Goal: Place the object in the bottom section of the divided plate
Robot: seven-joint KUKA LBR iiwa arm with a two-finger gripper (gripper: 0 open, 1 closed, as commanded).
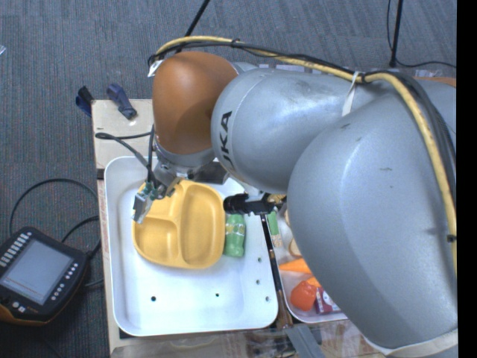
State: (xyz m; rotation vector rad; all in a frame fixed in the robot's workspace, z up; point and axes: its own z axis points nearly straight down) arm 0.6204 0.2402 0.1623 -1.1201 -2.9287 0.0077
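A yellow divided plate (186, 230) lies in the left white bin (186, 308), toward its upper half. My gripper (144, 200) hangs over the plate's left rim, below the orange wrist band (186, 103). A small green object (235, 235) lies in the bin against the plate's right edge, apart from the gripper. The plate's sections hold nothing that I can see. The arm's bulk hides the bin's upper right corner.
A black-handled item (246, 203) lies just above the green object. The right bin (313, 318) holds orange and red items (304, 295), largely under the arm. A teach pendant (33, 273) lies on the floor at left. Blue clamps (119, 99) sit on the bench's far edge.
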